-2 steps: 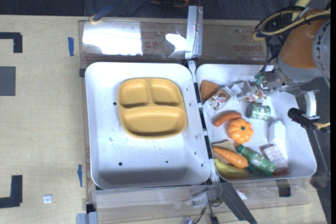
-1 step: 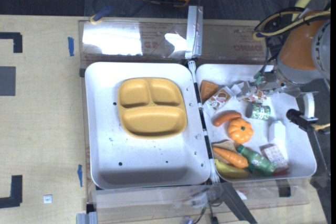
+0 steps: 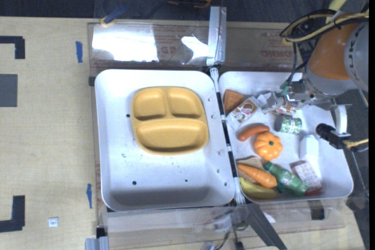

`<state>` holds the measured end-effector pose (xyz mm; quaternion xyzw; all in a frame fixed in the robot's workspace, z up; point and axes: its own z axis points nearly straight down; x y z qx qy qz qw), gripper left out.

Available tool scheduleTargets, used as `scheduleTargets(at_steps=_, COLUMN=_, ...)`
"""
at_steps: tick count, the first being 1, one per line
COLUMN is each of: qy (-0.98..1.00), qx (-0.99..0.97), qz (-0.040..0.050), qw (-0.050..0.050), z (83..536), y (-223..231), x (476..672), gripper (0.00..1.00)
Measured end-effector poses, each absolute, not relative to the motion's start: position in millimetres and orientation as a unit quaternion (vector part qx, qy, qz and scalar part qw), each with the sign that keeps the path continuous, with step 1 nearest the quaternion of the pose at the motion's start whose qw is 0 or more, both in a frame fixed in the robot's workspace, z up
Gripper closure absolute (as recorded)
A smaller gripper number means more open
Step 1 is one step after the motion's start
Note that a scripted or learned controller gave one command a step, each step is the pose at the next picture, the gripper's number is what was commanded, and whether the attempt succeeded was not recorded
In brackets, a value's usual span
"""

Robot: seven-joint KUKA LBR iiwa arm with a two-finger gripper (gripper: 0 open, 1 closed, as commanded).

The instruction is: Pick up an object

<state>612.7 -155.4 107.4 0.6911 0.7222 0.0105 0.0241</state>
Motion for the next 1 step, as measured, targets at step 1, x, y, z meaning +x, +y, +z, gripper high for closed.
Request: scheduleTargets(at_steps=1, qy=0.716, qx=0.698, qz=0.0131, qw=0.023, z=107.5, y=-157.0, x=611.2, gripper=0.0)
